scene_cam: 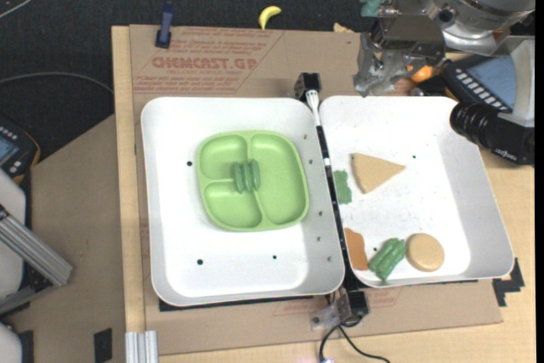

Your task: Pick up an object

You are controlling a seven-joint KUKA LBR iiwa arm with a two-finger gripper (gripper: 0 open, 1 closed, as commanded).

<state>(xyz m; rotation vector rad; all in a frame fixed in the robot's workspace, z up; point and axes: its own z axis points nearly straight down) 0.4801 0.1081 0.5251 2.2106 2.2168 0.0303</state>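
Note:
My gripper [380, 79] hangs over the far left corner of the right bin [463, 183], above its rim. A tan wedge [374, 172] lies in the middle of that bin. A small green piece [342, 187] rests by the bin's left wall. Along the near edge lie an orange-brown piece [354, 249], a green pod [387, 258] and a round tan bun [424, 252]. In the left bin [170, 225] sits a green divided plate [252, 180] with a ribbed green item [246, 176] on its centre.
A yellow banana-shaped toy [269, 14] and a blue object [164, 25] lie on the brown board [212, 55] beyond the bins. A black clip [307, 84] sits at the far end of the seam between the bins.

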